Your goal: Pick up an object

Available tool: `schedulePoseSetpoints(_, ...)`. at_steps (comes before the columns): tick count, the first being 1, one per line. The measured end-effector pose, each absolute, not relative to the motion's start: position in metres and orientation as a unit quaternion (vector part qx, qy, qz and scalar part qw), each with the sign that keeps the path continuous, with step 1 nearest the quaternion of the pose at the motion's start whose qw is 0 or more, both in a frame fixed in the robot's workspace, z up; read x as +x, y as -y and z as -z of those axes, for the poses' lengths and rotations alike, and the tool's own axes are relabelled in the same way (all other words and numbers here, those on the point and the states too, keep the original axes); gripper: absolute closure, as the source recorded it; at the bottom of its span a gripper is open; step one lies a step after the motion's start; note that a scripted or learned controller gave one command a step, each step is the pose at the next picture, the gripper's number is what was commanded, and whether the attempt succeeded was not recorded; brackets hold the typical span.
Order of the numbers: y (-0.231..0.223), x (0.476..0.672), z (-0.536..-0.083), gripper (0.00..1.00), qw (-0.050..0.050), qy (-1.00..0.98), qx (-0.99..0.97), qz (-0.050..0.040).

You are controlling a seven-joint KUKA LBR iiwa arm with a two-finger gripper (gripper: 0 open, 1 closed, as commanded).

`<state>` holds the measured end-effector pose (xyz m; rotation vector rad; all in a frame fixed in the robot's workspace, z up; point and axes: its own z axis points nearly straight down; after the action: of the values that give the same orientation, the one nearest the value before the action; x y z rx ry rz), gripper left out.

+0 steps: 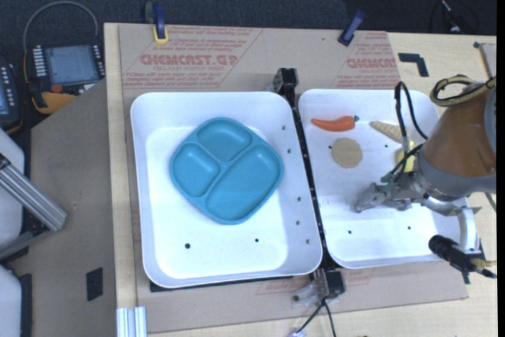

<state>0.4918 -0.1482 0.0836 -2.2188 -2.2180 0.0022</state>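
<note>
The metal fingers (364, 204) sit low over bare floor in the shallow white right-hand bin (347, 249); whether they are spread or closed I cannot tell. Nothing shows between them. The flat round tan disc (346, 153) lies near, with the orange chilli-shaped toy (333, 123) beyond it. A good grasp would centre on one object first.

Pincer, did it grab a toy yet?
Not yet, it seems. The pincer is low in the right bin with nothing visibly in it. The orange carrot, the round tan disc and the blue divided plate all lie untouched. Grabbing and lifting are left.
</note>
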Motion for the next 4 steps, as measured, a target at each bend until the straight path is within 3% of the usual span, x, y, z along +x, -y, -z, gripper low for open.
schedulePoseSetpoints(1,0.148,0.493,-0.095,1.0,0.0,0.707,-0.707,0.0002)
schedulePoseSetpoints(2,0.148,0.485,-0.15,1.0,-0.003,0.707,-0.707,0.001)
schedulePoseSetpoints(4,0.151,0.495,-0.259,1.0,-0.003,0.708,-0.706,0.001)
